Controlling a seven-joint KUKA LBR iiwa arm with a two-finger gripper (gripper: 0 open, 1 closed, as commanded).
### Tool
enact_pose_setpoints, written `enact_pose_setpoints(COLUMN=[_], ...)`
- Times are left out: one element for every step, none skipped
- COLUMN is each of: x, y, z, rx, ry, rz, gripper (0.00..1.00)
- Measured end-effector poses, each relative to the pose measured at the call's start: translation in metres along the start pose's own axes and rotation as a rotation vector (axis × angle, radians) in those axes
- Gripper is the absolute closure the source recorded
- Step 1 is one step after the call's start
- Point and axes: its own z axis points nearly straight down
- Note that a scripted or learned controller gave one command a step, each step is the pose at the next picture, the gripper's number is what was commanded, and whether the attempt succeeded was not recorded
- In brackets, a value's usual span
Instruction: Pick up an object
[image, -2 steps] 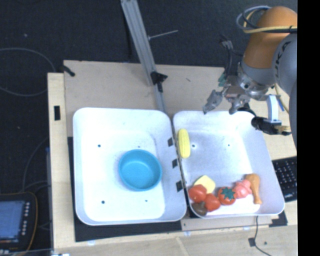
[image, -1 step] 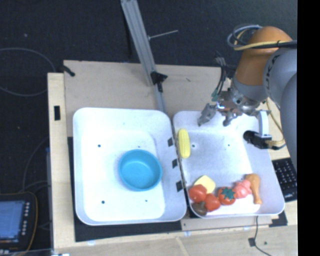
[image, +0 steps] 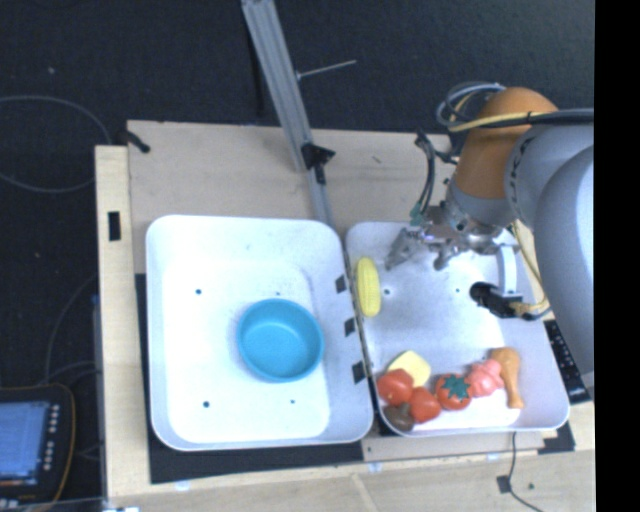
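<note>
A yellow corn cob (image: 367, 286) is lying lengthwise against the right bin's left wall. Along the near wall are sitting a yellow wedge (image: 409, 366), two red tomatoes (image: 396, 386) (one more, green-topped (image: 454, 391), beside them), a pink toy (image: 484, 377) and an orange drumstick (image: 507, 374), all clustered and touching.

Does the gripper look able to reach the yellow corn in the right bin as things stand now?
Probably yes. The gripper hangs over the right bin, and the corn lies alone by the bin's left wall, apart from the toy food at the near edge. That wall may crowd one side.
</note>
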Motion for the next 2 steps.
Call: enact_pose_setpoints(x=[-0.001, -0.005], y=[0.002, -0.004], z=[-0.018, -0.082], rx=[-0.009, -0.009], ry=[0.001, 0.003], rz=[0.002, 0.004], gripper=[1.0, 1.0])
